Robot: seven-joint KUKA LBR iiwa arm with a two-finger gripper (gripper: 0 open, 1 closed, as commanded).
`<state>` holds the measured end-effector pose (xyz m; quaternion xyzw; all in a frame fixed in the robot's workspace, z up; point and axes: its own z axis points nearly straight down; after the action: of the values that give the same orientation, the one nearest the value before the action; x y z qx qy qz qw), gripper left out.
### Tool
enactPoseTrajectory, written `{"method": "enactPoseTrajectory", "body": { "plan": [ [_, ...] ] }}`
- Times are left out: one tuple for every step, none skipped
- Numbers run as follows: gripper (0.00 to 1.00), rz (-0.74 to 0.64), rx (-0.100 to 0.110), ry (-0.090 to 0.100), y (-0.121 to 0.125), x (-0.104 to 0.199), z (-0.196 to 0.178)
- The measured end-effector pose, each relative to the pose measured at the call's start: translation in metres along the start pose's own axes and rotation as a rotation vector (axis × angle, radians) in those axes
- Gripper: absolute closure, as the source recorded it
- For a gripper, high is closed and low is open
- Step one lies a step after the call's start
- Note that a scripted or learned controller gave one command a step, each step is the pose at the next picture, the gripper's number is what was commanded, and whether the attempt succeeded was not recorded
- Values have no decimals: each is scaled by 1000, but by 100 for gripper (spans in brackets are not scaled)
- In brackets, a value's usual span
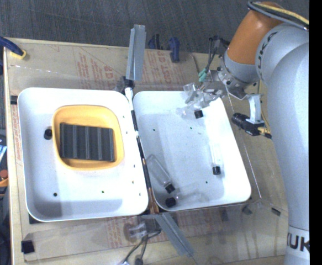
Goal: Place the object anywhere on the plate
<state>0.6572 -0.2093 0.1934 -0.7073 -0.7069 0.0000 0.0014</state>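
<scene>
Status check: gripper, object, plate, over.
Gripper at right bin's far edge, grasp unclear. Clear tubes lie in right bin. Yellow plate in left bin, dark grooved block on it.

Yellow plate [88, 115] in left bin [33, 148]; arm [276, 54] over right bin [235, 164].

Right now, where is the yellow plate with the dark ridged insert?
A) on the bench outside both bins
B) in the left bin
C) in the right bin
B: the yellow plate lies inside the left bin, while the gripper is over the far edge of the right bin.
</scene>
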Motion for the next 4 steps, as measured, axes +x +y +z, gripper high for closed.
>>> {"method": "enactPoseTrajectory", "body": {
  "plan": [
    [100, -54, 2, 0, 0, 57, -18],
    [100, -346, 3, -1, -22, 128, -28],
    [100, -612, 4, -1, -42, 162, -17],
    [100, -834, 3, -1, -49, 187, 2]
  ]
}}
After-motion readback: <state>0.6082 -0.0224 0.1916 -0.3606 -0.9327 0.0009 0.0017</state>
